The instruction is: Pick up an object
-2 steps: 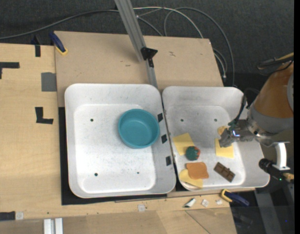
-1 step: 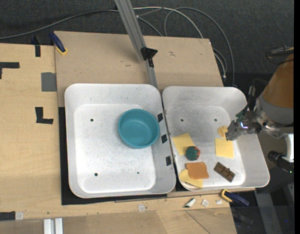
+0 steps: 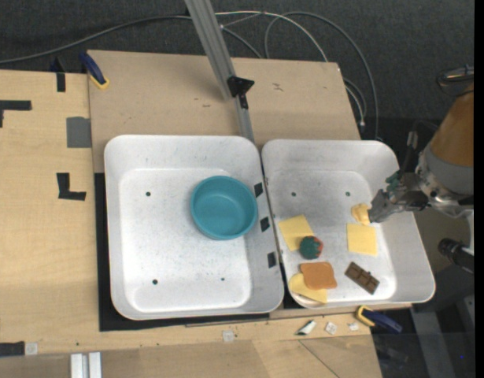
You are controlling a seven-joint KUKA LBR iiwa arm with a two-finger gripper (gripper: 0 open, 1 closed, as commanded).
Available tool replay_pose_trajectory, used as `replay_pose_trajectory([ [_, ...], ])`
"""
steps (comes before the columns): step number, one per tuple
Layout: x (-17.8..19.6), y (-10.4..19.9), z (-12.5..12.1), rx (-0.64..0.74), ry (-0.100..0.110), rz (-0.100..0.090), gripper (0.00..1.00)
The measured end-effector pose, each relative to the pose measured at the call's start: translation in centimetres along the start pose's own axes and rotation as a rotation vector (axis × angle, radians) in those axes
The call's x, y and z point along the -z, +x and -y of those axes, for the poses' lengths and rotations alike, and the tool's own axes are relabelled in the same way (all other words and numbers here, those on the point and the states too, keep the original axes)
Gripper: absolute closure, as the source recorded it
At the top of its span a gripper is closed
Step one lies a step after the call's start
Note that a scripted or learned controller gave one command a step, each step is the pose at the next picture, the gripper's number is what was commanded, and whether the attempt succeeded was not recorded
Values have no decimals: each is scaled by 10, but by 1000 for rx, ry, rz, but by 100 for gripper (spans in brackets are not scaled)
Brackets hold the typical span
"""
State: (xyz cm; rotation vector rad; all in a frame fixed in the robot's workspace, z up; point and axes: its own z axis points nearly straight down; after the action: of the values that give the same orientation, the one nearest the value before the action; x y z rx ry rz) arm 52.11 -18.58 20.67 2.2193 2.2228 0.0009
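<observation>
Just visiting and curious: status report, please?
Gripper low at right bin's right side. Touching small yellow piece; grasp unconfirmed. Yellow square close below.

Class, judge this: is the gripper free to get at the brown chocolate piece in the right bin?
Probably yes. The chocolate piece lies apart from the other items, uncovered, and the gripper hovers in the same bin.

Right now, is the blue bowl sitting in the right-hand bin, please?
No, the blue bowl sits in the left bin, apart from the food pieces.
</observation>
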Motion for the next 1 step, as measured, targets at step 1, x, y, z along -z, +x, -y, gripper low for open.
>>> replay_pose_trajectory([
  [1, -6, 49, -6, 4, 3, -2, 100],
])
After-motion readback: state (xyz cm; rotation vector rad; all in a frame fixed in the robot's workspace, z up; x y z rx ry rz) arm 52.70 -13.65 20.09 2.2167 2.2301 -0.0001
